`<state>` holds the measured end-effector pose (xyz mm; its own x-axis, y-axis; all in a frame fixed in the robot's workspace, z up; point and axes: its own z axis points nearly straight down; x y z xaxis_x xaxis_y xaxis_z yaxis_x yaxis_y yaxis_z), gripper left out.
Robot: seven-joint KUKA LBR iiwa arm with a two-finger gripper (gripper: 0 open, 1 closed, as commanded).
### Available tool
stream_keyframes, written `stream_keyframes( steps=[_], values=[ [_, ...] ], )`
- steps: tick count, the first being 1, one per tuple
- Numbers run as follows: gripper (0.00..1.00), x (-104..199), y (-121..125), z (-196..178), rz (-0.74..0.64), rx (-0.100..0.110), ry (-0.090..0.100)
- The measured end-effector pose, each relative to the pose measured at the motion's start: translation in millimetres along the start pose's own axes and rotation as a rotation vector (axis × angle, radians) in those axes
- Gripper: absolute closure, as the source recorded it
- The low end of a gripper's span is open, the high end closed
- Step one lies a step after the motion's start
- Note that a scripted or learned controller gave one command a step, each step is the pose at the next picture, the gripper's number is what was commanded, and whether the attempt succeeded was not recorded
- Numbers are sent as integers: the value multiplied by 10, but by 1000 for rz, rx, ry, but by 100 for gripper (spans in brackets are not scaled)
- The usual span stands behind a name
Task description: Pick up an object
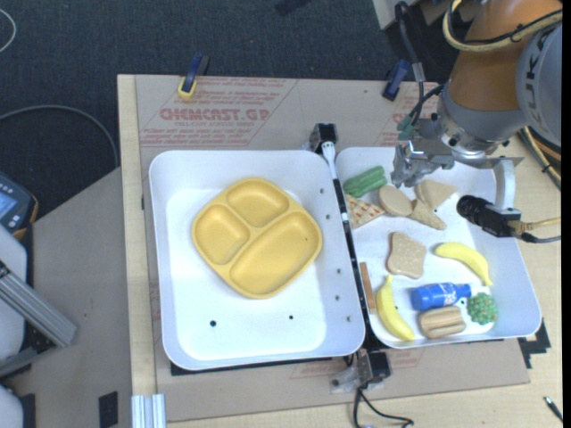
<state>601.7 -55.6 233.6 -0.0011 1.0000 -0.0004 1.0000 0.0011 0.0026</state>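
You see 2 white bins; the left bin (178, 319) bears a yellow divided plate (257, 235). In the right bin (517, 306), the arm (500, 61) hangs its gripper (412, 169) at the far end, just above a tan cookie (395, 201) and beside a green pickle (364, 182). You cannot tell whether it grips anything. Nearer you lie a toast slice (407, 255), 2 bananas (464, 260) and a blue can (439, 293).
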Motion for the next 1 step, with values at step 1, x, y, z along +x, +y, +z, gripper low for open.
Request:
stream_keyframes(
  steps=[1],
  values=[
    [100,-99,-63,16,1,4,0]
  ],
)
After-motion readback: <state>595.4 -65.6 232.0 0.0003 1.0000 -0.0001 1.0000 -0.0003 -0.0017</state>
